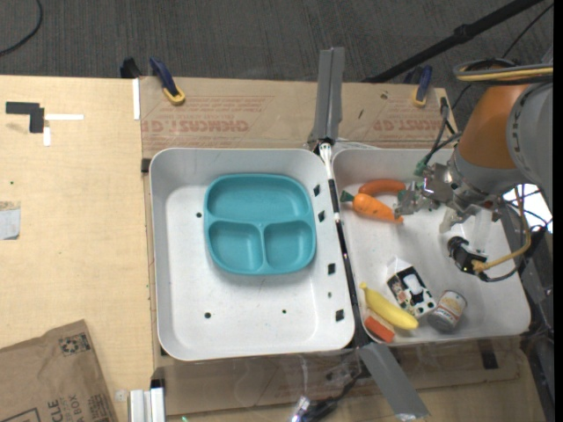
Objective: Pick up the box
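Toward the front of the right bin (519,319), the box (411,289) is seen lying flat, touching the banana (390,309) on its left, with a small can (448,310) just beside it on the right. Farther back, the end effector (412,199) is poised beside the carrot (373,206), though whether it is spread or pressed together cannot be told. A teal divided plate (260,222) is set in the left bin (176,323).

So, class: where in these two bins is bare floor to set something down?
Left bin: bare floor in front of the teal tray. Right bin: a patch between carrot and box; crowded around box, banana and can.
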{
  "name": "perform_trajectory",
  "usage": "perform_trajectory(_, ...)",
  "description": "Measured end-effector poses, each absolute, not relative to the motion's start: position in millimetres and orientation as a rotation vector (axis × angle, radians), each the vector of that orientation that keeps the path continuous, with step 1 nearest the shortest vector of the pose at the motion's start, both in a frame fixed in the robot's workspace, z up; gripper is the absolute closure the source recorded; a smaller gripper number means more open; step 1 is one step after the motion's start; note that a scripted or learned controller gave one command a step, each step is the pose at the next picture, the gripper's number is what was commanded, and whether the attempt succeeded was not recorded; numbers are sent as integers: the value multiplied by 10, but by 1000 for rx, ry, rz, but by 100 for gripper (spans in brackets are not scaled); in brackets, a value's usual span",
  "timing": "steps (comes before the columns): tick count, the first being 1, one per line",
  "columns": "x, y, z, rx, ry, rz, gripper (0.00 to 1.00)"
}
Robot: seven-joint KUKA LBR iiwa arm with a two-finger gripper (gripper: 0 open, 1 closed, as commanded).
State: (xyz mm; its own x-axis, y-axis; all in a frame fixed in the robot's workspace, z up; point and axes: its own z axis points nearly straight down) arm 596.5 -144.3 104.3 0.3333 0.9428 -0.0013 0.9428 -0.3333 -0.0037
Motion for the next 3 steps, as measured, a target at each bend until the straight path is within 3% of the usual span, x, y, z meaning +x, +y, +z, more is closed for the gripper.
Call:
perform_trajectory(1,5222,-1775,906,-2731,-1547,5,0)
perform_trajectory(2,5917,-1277,1267,-2759,-1502,4,0)
perform_trajectory(3,5424,-1888,2093,-2882,-1250,5,0)
